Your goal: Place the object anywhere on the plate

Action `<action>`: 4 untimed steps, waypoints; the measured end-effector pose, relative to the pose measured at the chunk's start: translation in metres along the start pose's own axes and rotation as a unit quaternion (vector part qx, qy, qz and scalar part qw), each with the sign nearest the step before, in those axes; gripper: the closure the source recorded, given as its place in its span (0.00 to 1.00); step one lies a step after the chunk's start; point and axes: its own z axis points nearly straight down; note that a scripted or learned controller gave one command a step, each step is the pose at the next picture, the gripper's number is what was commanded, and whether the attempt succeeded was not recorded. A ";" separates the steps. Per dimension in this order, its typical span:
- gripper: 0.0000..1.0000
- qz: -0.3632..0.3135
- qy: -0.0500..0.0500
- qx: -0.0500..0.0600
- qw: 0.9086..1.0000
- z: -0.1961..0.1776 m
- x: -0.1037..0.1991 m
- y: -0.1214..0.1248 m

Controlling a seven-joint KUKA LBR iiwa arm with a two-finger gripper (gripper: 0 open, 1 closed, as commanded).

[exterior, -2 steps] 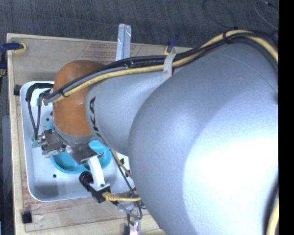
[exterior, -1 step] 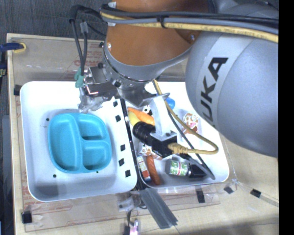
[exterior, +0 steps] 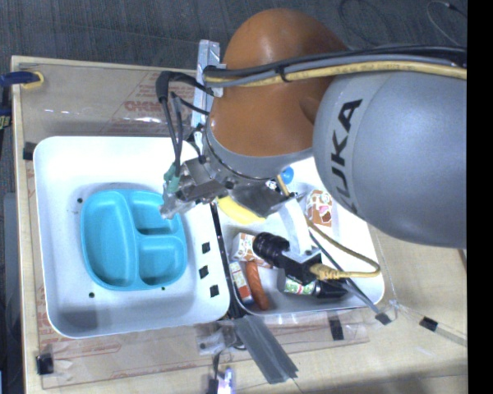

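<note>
A light blue divided plate (exterior: 131, 236) lies in the left white bin (exterior: 57, 302). My gripper (exterior: 172, 197) hangs over the plate's upper right corner, close to the wall between the two bins. The grey arm with its orange band reaches in from the right and hides much of the right bin (exterior: 370, 290). Whether anything is in the gripper is too small to tell.
In the right bin I see a yellow object (exterior: 238, 212), a red-brown sausage-like item (exterior: 245, 281), a printed snack packet (exterior: 319, 208), a bit of a blue object (exterior: 287, 175) and a small green-labelled item (exterior: 300, 286). A blue clamp (exterior: 16, 79) sits at the bench's far left corner.
</note>
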 end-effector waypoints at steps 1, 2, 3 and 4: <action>1.00 -0.147 0.000 0.000 0.989 0.118 0.013 0.002; 1.00 -0.150 0.000 0.001 0.989 0.188 0.097 0.027; 1.00 0.010 0.003 -0.001 1.000 0.254 0.054 0.015; 0.00 0.012 0.001 0.000 1.000 0.255 0.051 0.014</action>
